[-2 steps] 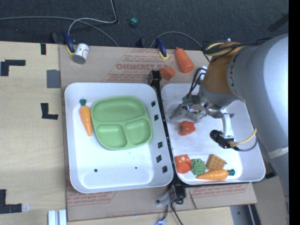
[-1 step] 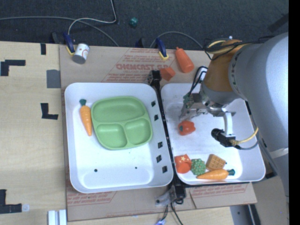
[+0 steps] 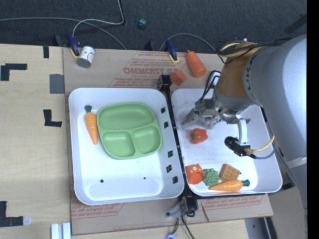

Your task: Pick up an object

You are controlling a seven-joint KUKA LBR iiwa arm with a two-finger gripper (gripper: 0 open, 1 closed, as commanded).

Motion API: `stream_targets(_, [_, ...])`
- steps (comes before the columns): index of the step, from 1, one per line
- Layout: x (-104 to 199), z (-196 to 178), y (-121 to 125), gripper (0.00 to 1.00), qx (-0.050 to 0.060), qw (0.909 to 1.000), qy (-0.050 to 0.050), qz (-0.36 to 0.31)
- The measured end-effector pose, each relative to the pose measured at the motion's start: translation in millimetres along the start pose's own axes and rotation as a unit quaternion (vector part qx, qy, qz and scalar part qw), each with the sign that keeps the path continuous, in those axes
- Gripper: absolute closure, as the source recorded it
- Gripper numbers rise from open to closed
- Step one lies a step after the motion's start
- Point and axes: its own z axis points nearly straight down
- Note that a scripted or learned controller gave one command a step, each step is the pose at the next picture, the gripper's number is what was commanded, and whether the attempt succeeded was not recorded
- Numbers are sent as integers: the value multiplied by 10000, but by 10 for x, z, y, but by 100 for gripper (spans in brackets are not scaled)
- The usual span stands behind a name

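Note:
My gripper [image 3: 199,122] hangs over the upper middle of the right bin [image 3: 266,180], its fingers spread open with nothing between them. A small red pepper [image 3: 198,135] lies on the bin floor just below the fingertips, apart from them. Along the front edge of this bin lie a red toy piece [image 3: 194,174], a green broccoli-like piece [image 3: 210,176], a tan waffle [image 3: 229,172] and an orange carrot [image 3: 227,185]. The left bin [image 3: 119,190] holds a green divided plate [image 3: 129,129] and a second carrot [image 3: 91,126] beside the plate's left edge.
An orange toy [image 3: 196,63] and a smaller orange piece [image 3: 178,76] lie on the cardboard behind the bins. A white can [image 3: 85,56] sits at the back left. A black divider [image 3: 172,133] with clips separates the bins. The arm's grey body [image 3: 279,83] overhangs the right bin's back right.

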Motion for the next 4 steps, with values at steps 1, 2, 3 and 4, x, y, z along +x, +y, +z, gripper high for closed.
stream_targets(1, [-38, 91, -140, 0, -12, 10000, 6, -2])
stream_targets(2, [-38, -5, -139, 100, -10, 10000, 2, -4])
stream_targets(3, [-38, -3, -140, 0, -9, 10000, 4, -2])
stream_targets(4, [-7, 88, -458, 0, -17, 10000, 1, 1])
